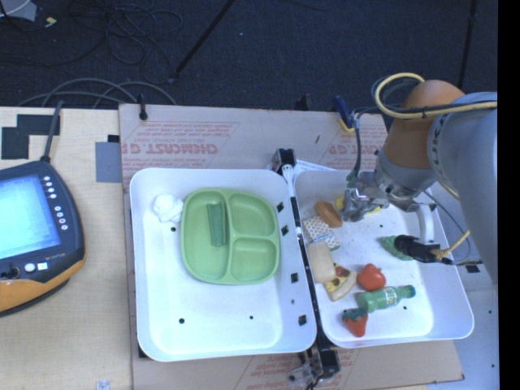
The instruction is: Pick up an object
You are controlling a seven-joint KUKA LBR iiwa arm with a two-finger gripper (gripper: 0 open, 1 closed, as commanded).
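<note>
Roll [329, 213] is in the right bin [443, 315], about 10 o'clock from bin centre, near the left wall. Gripper [355, 206] is down in that bin at the roll's 3 o'clock, just beside it. Can't say from here whether they touch. Can't tell if the gripper is released or clenched either, because the wrist hides it.

Around the roll:
- Checkered piece [319, 231] at its 6 o'clock, close.
- Tan block [320, 260] further toward 6, along the left wall.
- Yellow piece [340, 285] at the block's 5 o'clock, touching it.
- Tomato [371, 277] just at the yellow piece's 3 o'clock.
- Green bottle [383, 297] on its side at the tomato's 6 o'clock, neck toward 3.
- Red piece [354, 322] at the bottle's 7 o'clock, near the front wall.

Arm [467, 153] comes in from 3 o'clock.

Left bin [211, 323] holds a green plate [248, 258] in its upper half. A green stick [217, 223] lies 12-to-6 in the plate's left compartment. A white wad [167, 208] sits against the plate rim at 10 o'clock.

Both bins sit on cardboard [203, 140]. Pendant [32, 226], screen lit, is at 9 o'clock of the left bin, well apart. Cables [122, 23] lie on the dark floor at 12 o'clock.
</note>
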